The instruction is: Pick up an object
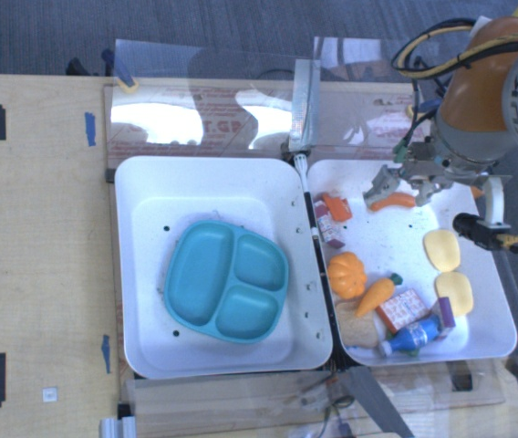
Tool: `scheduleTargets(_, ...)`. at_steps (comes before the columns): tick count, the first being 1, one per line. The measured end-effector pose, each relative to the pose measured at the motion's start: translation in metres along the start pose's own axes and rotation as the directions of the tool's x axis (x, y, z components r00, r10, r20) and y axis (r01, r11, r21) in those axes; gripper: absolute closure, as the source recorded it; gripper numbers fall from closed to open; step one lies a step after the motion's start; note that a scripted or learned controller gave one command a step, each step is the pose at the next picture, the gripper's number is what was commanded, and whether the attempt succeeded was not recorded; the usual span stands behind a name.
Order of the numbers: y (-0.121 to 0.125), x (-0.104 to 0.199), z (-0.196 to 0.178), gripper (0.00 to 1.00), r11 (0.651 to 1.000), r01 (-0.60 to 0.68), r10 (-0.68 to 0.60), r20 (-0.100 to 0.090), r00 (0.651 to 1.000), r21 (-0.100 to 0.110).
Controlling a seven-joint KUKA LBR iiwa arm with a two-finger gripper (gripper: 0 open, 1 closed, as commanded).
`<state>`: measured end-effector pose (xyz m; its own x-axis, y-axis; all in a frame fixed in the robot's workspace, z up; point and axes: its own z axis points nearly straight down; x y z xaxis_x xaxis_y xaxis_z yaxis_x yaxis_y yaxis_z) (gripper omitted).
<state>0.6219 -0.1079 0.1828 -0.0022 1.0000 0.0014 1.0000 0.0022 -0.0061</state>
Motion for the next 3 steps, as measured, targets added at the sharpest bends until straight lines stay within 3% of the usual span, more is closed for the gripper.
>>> scheduleTargets(1, 0.047, -0.045, 0.079, 0.00, 0.995, -0.098, 0.098, 0.003, 0.995, -0.022)
scheduleTargets(2, 0.049, -0.046, 0.069, 1.00, 0.995, -0.095, 0.096, 0.007, 0.995, -0.027)
scheduleTargets(3, 0.030, -0.054, 0.078, 1.00, 0.958, 0.285, -0.284, 0.020, 0.959, -0.044)
